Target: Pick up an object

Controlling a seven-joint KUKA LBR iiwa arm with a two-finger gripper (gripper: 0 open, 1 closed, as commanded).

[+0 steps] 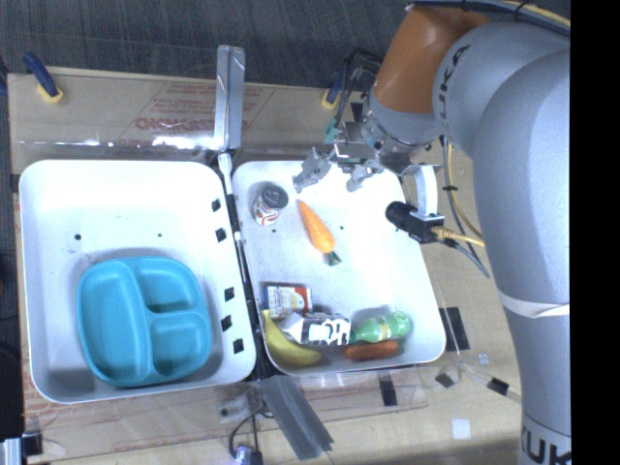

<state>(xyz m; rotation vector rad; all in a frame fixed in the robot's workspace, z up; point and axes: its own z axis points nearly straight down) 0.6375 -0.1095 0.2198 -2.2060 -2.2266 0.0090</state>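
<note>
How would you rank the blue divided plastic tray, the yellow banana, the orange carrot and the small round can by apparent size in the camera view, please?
1. Blue divided plastic tray
2. Yellow banana
3. Orange carrot
4. Small round can, close to the carrot, so unsure.

You're looking at a robotics lab bench: a large grey industrial arm (504,163) reaches over two white bins (58,187) fixed side by side on a board clamped at its far-left corner (44,77), cables trailing along its right edge.
</note>
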